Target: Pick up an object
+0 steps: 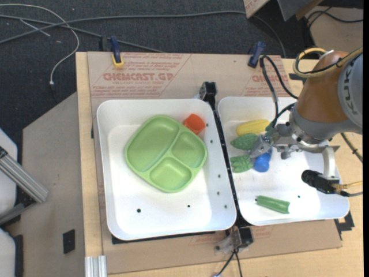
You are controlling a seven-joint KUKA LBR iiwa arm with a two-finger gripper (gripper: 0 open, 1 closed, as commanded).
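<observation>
The right bin (320, 211) holds a yellow corn-like piece (252, 126), a green leafy piece (244, 142), another green piece (242, 165), a small blue object (262, 165) and a long green pod (273, 203). My gripper (260, 149) reaches in from the right and sits low over the cluster at the bin's left side. It is just above the blue object and beside the green leafy piece. Its tip partly hides the blue object's top. Nothing is visibly lifted.
The left bin (118, 209) holds a green divided plate (166, 153) with a small orange object (194, 122) at its upper right edge. A black divider with clamps (209, 91) runs between the bins. A black cable end (318, 181) hangs over the right bin's right side.
</observation>
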